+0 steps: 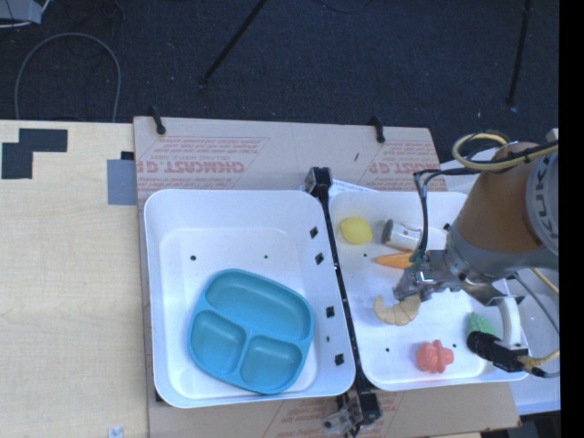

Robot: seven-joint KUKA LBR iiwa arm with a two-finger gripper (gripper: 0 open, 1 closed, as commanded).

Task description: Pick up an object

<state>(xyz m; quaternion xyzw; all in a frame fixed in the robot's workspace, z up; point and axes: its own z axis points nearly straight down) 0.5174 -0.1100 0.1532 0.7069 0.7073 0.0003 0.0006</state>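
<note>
Camera view: your end effector (412, 286), finger state untellable, hovers over a tan croissant (396, 311) in the right bin (383, 372). Likely light, rigid, smooth plastic; grip its thick middle.

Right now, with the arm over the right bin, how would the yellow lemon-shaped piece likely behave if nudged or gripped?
The yellow lemon-shaped piece looks rounded and smooth, so a nudge would probably roll it. It lies near the bin divider, which might stop it. It looks like small toy food, so likely light; its curved sides could slip from a pinch.
</note>
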